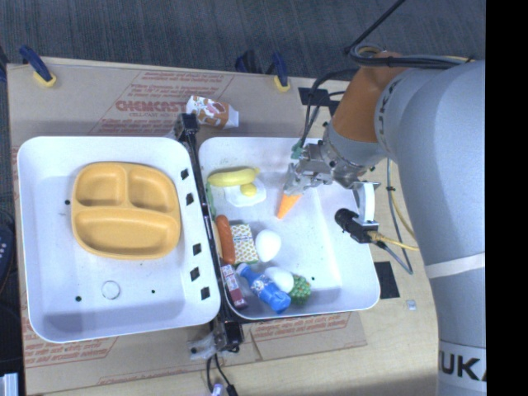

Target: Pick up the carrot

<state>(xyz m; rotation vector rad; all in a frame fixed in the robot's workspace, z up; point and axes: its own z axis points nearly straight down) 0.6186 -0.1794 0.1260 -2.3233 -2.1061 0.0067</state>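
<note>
Your gripper (299,180) grasps the orange carrot (287,204) by its top, tilted over the right bin (330,254), right of a yellow banana (232,176).

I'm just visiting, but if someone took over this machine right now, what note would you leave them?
Gripper: over the right bin, with the carrot hanging point-down from its fingers.
Carrot: gripped at its top end, near the bin's upper middle; whether its tip has left the floor is unclear.
Done: the grasp.
Left: lift it clear and check that it stays held.
Other food lies along the bin's left side; the left bin holds a yellow tray.
</note>
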